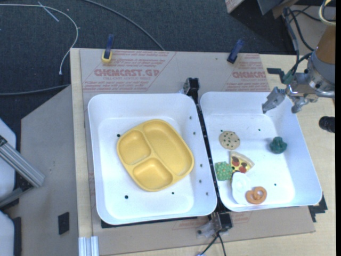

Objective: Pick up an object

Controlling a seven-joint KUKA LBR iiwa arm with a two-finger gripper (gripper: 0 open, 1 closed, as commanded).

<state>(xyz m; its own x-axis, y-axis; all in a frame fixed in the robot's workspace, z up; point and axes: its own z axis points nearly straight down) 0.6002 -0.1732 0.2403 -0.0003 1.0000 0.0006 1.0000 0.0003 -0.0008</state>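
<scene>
My gripper [284, 103] hangs over the far right part of the right bin [298, 135], its two fingers spread open with nothing between them. Below it in that bin lie a dark green broccoli piece [277, 144], a round chocolate-chip cookie [229, 140], a pizza slice [241, 162], a light green leafy piece [223, 170], a white flat piece [241, 183] and an orange doughnut [256, 195]. The broccoli is the nearest, a short way in front of the fingers.
A yellow three-compartment tray [154, 153] fills the middle of the left bin [106, 116]. Blue clamps [108, 48] [235, 50] hold the cardboard at the back edge. A black bracket [191, 85] sits between the bins at the back.
</scene>
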